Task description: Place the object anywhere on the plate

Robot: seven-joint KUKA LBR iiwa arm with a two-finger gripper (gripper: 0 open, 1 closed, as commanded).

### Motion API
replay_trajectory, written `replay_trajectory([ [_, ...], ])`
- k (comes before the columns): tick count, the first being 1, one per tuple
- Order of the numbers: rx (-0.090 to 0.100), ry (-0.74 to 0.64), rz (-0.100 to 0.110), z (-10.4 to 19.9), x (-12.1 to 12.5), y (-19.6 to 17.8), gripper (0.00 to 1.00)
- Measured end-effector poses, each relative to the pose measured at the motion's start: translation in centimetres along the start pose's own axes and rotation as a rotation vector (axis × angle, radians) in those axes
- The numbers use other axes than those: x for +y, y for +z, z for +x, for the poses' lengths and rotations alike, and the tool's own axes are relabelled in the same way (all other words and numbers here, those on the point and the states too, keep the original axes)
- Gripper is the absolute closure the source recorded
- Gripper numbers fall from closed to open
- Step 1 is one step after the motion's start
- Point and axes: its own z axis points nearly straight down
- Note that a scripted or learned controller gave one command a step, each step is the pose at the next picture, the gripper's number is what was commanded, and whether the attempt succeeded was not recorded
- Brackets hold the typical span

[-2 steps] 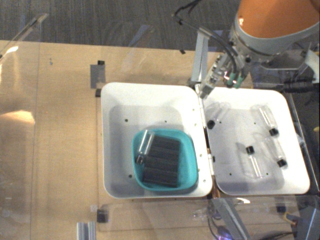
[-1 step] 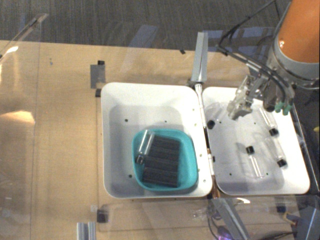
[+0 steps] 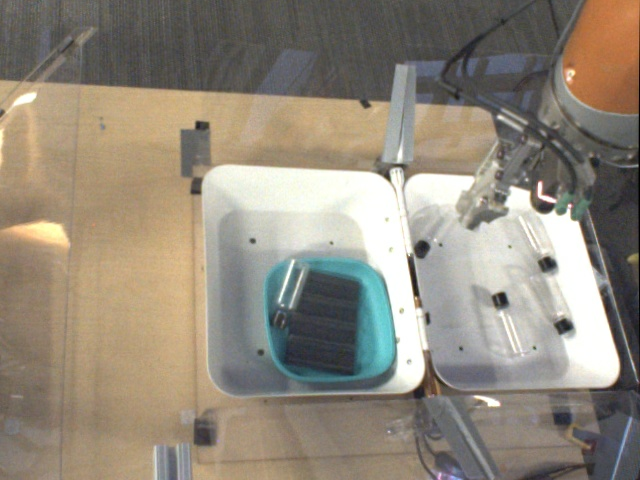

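A teal square plate (image 3: 381, 340) lies in the left bin (image 3: 232, 268), toward its front. A dark ridged block (image 3: 324, 322) covers most of the plate. A small silvery cylinder (image 3: 289, 286) rests at the plate's left rim, next to the block. My gripper (image 3: 484, 206) hangs over the back left part of the right bin (image 3: 590, 363), well to the right of the plate. Nothing visible is held in it. Three clear tubes with black caps (image 3: 508, 320) lie on the right bin's floor, in front of and to the right of the gripper.
A metal divider post (image 3: 399, 118) stands behind the gap between the bins. A small black piece (image 3: 421, 249) sits by the right bin's left wall. Cables trail from the wrist at the upper right. Wooden bench surface spreads to the left.
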Motion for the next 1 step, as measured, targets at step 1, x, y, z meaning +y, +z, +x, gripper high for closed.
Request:
replay_trajectory([
  [1,0.012,-0.239,0.003,-0.11,-1.12,1.30,1.00],
])
